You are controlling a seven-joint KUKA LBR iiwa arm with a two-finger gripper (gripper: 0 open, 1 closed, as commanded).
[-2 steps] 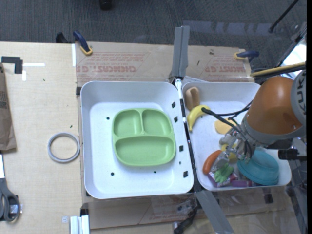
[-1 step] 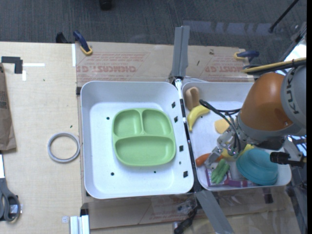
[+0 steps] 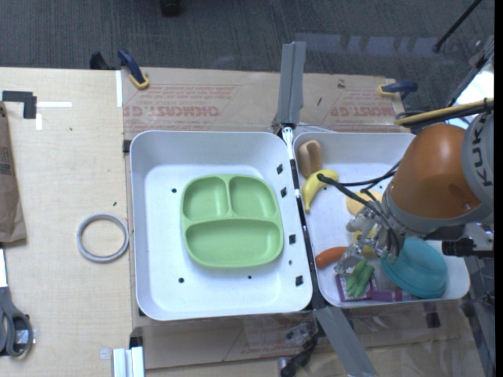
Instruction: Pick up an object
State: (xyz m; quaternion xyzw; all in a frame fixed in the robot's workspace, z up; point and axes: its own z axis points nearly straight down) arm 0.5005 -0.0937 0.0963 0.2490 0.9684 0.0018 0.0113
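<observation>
My gripper [image 3: 364,246] hangs low over the middle of the right bin [image 3: 339,143], under the arm's orange band. Its fingers are lost among the clutter, so their stance is unclear. Directly below it lie a green leafy toy [image 3: 359,277] and a purple flat item [image 3: 376,294]. An orange carrot-like piece [image 3: 330,255] lies to its left. A yellow banana [image 3: 317,185] and a brown cylinder [image 3: 310,155] rest at the bin's back left. A teal bowl [image 3: 416,267] sits at the front right.
The left bin [image 3: 149,210] holds a green divided plate [image 3: 232,221]. A roll of tape [image 3: 103,236] lies on the bench to the left. Scissors [image 3: 14,328] sit at the bench's front left corner. A metal divider [image 3: 291,85] stands between the bins at the back.
</observation>
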